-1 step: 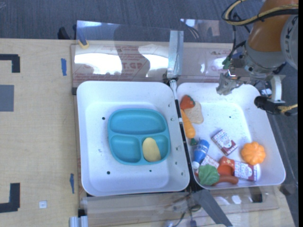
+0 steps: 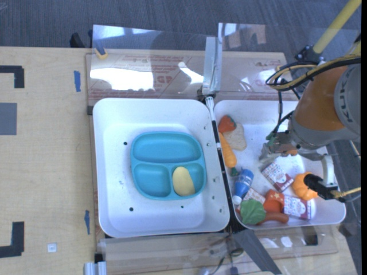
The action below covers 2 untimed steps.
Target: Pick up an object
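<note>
Gripper (image 2: pixel 279 148) sits low inside the right bin (image 2: pixel 335 213), beside its right wall; jaw state cannot be told. Bare floor lies just left of the gripper; toys crowd the near edge. Nearest it, touching or almost, is a red-and-white carton (image 2: pixel 277 174), lying flat and tilted, an orange toy (image 2: pixel 302 186) beside it.
</note>
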Each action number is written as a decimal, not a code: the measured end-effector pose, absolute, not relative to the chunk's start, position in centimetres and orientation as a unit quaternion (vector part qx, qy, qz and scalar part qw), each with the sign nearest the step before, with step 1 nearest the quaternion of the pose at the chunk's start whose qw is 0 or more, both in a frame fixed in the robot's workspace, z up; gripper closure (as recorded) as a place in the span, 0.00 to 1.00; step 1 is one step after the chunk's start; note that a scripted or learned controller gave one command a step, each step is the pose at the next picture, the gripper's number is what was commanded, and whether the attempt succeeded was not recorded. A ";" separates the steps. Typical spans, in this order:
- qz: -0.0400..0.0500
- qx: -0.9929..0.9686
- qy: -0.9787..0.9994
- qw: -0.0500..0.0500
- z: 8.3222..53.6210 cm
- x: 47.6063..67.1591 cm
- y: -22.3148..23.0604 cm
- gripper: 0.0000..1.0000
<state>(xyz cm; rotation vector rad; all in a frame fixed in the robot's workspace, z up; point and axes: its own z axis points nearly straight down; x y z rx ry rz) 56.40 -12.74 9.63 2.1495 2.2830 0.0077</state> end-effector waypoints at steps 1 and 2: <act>0.004 0.671 0.741 0.004 9.0 48.6 -11.4 0.00; 0.003 0.640 0.768 0.005 8.8 58.5 -13.0 0.00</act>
